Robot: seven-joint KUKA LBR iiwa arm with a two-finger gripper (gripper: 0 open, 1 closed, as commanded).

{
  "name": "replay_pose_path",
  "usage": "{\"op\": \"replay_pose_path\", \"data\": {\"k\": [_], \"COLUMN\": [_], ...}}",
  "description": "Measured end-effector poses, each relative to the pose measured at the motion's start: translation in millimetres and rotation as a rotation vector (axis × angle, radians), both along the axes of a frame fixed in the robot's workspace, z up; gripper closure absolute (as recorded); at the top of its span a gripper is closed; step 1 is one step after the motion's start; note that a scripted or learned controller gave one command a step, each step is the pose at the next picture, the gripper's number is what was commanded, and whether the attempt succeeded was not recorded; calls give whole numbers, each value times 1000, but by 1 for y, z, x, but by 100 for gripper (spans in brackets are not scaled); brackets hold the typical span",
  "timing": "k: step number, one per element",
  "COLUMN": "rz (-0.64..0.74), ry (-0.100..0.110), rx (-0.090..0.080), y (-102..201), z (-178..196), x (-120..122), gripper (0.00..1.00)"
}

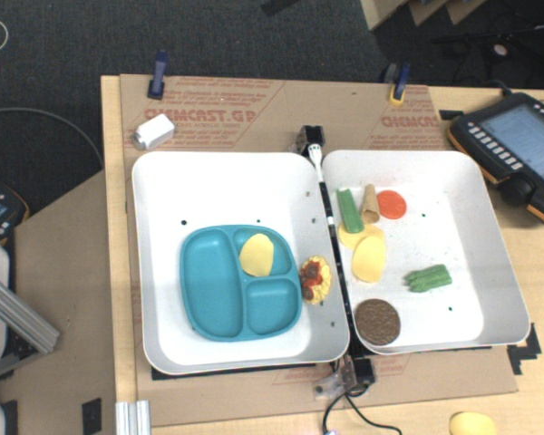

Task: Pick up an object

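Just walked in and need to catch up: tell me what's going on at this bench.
Nothing is being handled right now. Two white bins sit side by side. The left bin holds a blue divided tray with a yellow piece in one compartment, and a small red and yellow item beside the tray. The right bin holds loose toy food: a green stick, an orange disc, a yellow lump, a green piece and a brown round. Picking has not started.
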State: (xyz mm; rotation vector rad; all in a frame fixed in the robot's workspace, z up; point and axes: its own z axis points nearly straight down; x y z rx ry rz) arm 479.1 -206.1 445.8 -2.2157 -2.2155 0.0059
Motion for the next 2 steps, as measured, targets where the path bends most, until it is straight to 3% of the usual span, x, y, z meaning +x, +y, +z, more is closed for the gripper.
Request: {"op": "replay_pose_path", "data": {"k": [1, 2], "rz": [2, -4], "ry": [3, -27], "rx": [2, -14], "y": [29, -21], "z": [-104, 35], "x": [-1, 0], "gripper": [100, 100]}}
